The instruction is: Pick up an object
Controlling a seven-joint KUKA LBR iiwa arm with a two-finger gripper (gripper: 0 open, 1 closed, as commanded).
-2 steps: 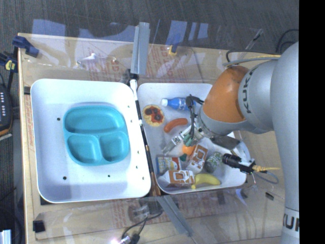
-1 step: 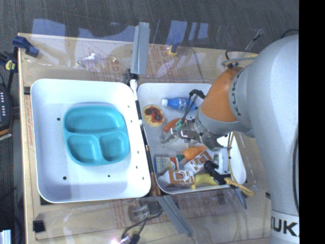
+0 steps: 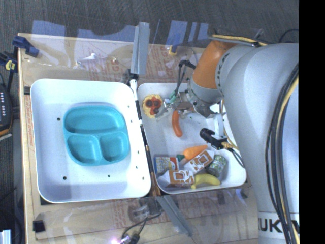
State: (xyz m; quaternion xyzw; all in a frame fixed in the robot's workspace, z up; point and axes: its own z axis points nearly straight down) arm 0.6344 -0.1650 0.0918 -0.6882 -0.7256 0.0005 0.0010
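In the camera view, the right bin (image 3: 152,93) is taken as landmark. The gripper (image 3: 170,104) is seen low over its far part, beside a small pizza slice toy (image 3: 152,104) at the far left corner. Whether the gripper is apart or together cannot be told, since it is blurred and partly covered by the wrist. Just near of the gripper, at the middle of the bin, an orange sausage toy (image 3: 176,124) is lying, and nothing is seen held.

At the near end a carrot toy (image 3: 194,152), a banana toy (image 3: 206,180) and small printed cartons (image 3: 181,176) are piled. To the left of the bin, a blue divided tray (image 3: 96,135) is resting in the left bin (image 3: 45,93).

The sausage is judged light, stiff and smooth, perhaps slippery. It should be taken across its narrow middle.
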